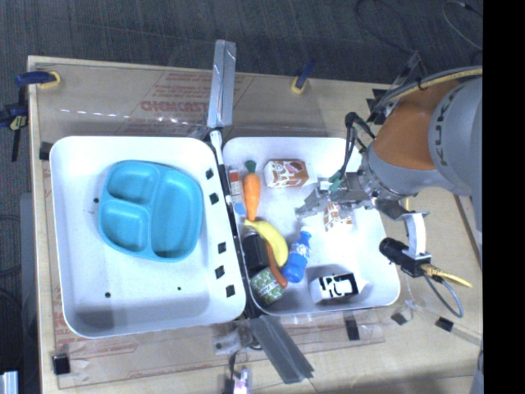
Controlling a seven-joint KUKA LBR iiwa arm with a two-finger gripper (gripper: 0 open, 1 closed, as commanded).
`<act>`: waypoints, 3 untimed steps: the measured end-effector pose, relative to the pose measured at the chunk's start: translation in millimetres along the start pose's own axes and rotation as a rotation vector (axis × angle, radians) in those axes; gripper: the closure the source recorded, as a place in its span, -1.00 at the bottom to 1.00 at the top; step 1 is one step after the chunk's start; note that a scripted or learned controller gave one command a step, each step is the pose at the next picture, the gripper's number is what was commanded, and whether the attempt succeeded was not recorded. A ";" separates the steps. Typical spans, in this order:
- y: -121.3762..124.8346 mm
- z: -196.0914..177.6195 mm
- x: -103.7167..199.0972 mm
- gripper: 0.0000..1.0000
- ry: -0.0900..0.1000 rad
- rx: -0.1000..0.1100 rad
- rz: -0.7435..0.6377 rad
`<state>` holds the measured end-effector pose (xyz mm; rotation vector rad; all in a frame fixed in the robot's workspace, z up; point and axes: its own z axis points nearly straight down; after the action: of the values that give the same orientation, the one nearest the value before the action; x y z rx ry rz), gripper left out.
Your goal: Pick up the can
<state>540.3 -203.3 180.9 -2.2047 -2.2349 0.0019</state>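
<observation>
- Where the right bin (pixel 373 298) meets its near wall, the can (pixel 267 286) lies in the near-left corner, green-labelled, close to the divider between the two bins.
- Just to the right of it, along the same near wall, sits a black-and-white box (pixel 335 286).
- A little farther in, a blue bottle (pixel 297 255) lies tilted beside a banana (pixel 271 240), both just beyond the can, with a dark object (pixel 253 251) against the banana's left side.
- Farther back and to the right, the gripper (pixel 332 206) hangs over the middle-right of this bin, well apart from the can; whether it is open or closed cannot be told, and a small red-and-white item (pixel 340 217) shows right at it.
- Beyond the banana, a carrot (pixel 252 194) points away along the divider, with a brown-and-white packet (pixel 285 172) near the far wall.
- Across the divider, the left bin (pixel 82 302) carries a blue divided plate (pixel 152 209).
</observation>
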 end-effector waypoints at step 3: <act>48.5 89.9 -1.3 -1.00 0.001 0.003 0.171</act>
<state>588.6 -203.8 90.8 -2.3853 -2.0369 0.0052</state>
